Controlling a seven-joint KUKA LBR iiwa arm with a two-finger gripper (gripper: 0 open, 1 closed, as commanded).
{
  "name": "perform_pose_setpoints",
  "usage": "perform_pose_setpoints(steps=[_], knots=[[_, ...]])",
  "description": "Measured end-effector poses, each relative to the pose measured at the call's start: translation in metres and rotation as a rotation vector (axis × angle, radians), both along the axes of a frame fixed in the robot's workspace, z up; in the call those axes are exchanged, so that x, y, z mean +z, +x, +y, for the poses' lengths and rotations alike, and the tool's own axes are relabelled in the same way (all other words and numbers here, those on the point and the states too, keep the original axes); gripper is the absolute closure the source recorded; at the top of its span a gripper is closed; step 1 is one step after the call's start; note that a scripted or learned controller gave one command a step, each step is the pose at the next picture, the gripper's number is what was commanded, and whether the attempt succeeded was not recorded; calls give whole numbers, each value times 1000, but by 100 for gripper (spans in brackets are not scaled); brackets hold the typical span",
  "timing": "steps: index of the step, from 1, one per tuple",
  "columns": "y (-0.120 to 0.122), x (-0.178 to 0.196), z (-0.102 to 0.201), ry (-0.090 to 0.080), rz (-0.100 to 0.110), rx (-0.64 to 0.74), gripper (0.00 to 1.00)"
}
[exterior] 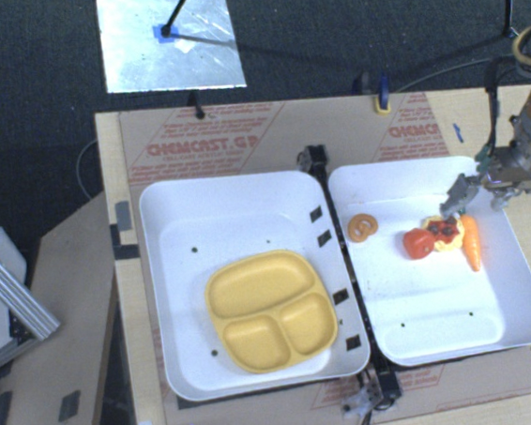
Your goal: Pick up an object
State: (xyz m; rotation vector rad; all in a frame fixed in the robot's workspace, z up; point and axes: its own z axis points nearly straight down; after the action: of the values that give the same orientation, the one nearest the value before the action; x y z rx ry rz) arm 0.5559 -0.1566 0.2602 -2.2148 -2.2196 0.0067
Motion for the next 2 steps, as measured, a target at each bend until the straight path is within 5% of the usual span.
perform_pose_setpoints(steps=[1,2], knots=[[2,5,0,-2,-9,2,0],[3,-41,-8,-2,-6,-1,0]])
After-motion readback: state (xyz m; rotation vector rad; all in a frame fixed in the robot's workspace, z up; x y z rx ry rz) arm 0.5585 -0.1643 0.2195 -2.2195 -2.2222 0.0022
